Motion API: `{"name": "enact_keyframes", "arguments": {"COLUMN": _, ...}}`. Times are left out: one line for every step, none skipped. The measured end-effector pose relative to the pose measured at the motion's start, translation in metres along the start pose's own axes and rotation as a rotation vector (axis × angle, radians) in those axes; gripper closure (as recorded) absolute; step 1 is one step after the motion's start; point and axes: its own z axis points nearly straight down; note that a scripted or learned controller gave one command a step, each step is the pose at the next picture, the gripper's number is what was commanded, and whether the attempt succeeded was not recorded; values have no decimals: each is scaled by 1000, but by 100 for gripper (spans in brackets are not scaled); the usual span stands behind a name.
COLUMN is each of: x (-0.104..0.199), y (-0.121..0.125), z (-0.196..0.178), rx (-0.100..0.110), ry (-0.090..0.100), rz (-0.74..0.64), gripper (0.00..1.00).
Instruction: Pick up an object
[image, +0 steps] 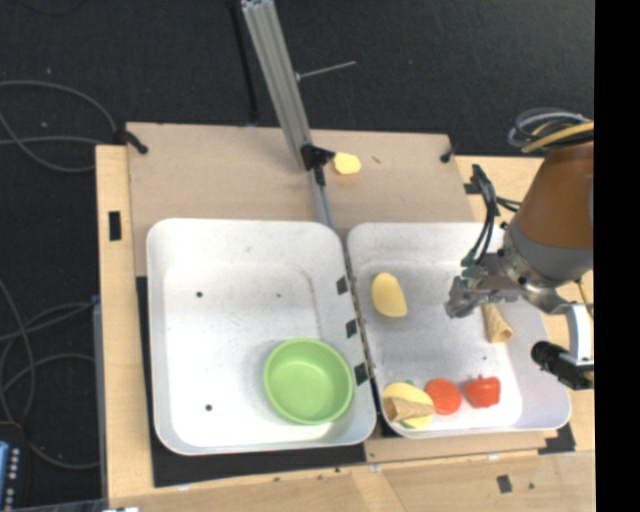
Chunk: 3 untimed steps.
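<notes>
Camera view puts the nearest things before you at the front edge of the right bin (400, 240): a pale yellow-and-tan piece (409, 404) in the front left corner, a red-orange tomato-like ball (444, 396) touching its right side, and a red pepper-like piece with a green stem (483, 391) just beside that. In the left bin (200, 260), you have a green bowl (308, 380) standing upright near the front right corner, close to the divide between the bins.

Further back in the right bin, a yellow lemon-shaped object (389, 295) lies alone near the left wall, well apart from the front row. To its right, the gripper (468, 297) hangs low over the bin floor, reaching in from the right under the orange band (565, 195) of the arm. You cannot tell from this angle whether it is released or clenched, and nothing shows in its grasp. A tan cylinder-like piece (497, 322) lies just beside it, toward the front right; whether they touch you cannot tell.

Farthest off, a small yellow object (347, 163) rests on the bench (200, 170) behind the bins, next to the foot of a slanting metal rail (280, 80).
</notes>
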Motion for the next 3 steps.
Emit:
{"name": "enact_keyframes", "arguments": {"x": 57, "y": -5, "z": -12, "rx": 3, "ry": 3, "rz": -5, "gripper": 100}}
{"name": "enact_keyframes", "arguments": {"x": 116, "y": -9, "z": -22, "rx": 2, "ry": 3, "rz": -5, "gripper": 100}}
{"name": "enact_keyframes", "arguments": {"x": 163, "y": -18, "z": -22, "rx": 5, "ry": 2, "rz": -4, "gripper": 100}}
